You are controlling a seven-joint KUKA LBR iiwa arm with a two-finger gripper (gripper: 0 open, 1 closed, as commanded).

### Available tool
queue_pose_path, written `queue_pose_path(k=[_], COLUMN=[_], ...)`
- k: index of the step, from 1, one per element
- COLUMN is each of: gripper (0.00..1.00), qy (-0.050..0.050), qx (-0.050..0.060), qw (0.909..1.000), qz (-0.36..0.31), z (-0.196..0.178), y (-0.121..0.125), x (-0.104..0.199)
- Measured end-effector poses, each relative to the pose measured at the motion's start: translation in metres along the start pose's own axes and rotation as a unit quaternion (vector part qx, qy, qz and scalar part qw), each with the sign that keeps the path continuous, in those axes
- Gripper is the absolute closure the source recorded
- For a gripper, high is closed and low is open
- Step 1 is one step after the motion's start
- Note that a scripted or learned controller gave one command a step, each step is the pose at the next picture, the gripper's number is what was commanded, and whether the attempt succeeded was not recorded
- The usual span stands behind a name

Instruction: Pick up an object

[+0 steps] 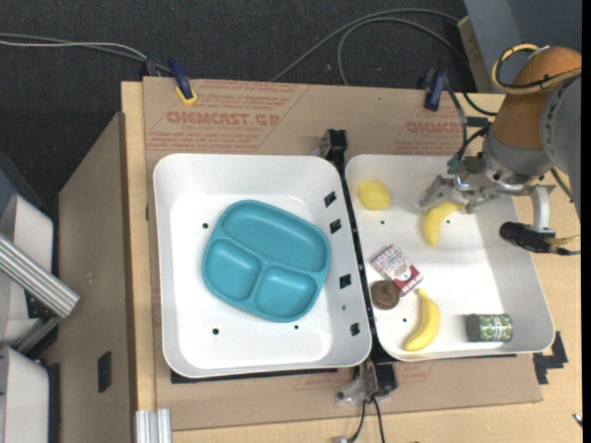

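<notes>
Gripper (450,195) low in the right bin (517,275), fingers spread open, just above a small banana (434,223); nothing held. Near it, a lemon (374,195). Farther down: a snack packet (395,267), a brown ball (385,294), a bigger banana (422,322), a green can (488,328). In the left bin (175,247), a blue divided plate (266,260).

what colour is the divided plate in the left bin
Teal blue, plain, no pattern; the divided plate shows in the camera view.

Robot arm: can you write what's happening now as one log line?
gripper over right bin | fingers open above small banana | nothing held | blue tray in left bin
</notes>
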State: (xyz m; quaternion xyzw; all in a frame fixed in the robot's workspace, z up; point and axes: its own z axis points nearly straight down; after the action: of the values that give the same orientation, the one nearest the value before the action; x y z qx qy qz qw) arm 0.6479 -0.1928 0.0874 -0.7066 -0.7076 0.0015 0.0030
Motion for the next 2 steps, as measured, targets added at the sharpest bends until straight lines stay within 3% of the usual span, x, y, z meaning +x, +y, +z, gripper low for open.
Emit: queue_pose_path(k=[1,2], gripper=[1.0,1.0], qy=[-0.001,-0.002], qx=[-0.005,-0.007], qw=[1.0,1.0], qz=[-0.001,0.001], z=[-0.016,-0.081], y=[0.003,-0.001], x=[0.0,-0.002])
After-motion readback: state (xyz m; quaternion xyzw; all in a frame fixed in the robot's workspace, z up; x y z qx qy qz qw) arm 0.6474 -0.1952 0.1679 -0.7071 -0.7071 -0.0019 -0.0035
